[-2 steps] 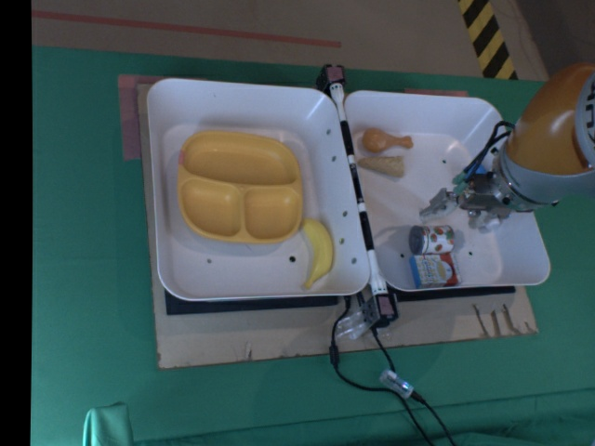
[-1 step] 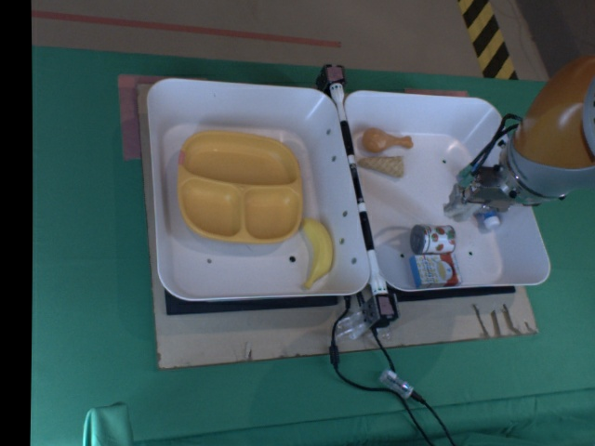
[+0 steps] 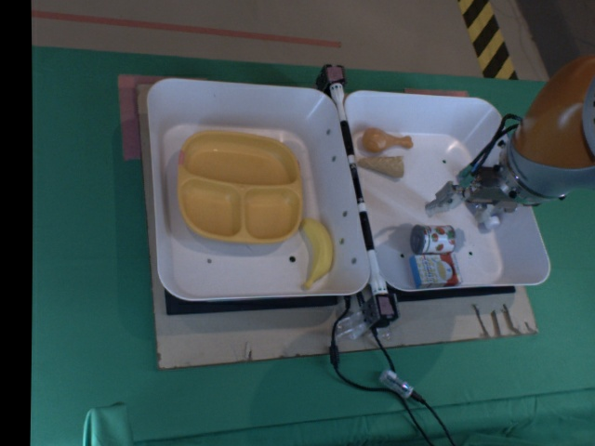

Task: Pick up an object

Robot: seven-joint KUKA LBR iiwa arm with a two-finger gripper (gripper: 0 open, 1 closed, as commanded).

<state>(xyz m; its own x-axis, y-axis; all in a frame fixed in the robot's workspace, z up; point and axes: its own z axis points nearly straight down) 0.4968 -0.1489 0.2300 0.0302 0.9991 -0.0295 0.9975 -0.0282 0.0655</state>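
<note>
Right bin (image 3: 521, 266), near edge: juice carton (image 3: 434, 270) lying flat, small can (image 3: 434, 239) on its side touching it just behind. Both loose and apart from the walls, so easy top-down targets.

Gripper (image 3: 453, 196) hangs over the right bin's middle, just beyond the can, nothing between its fingers and touching nothing visible. How far open: cannot tell from this angle.

Toward the far edge, beside the divider: bread wedge (image 3: 383, 165), then toy drumstick (image 3: 383, 140) behind it, close together.

Left bin (image 3: 158, 203): yellow divided tray (image 3: 240, 186) fills the centre, banana (image 3: 319, 252) wedged at the tray's near-right corner, awkward to grab. Likely pick: the can.
</note>
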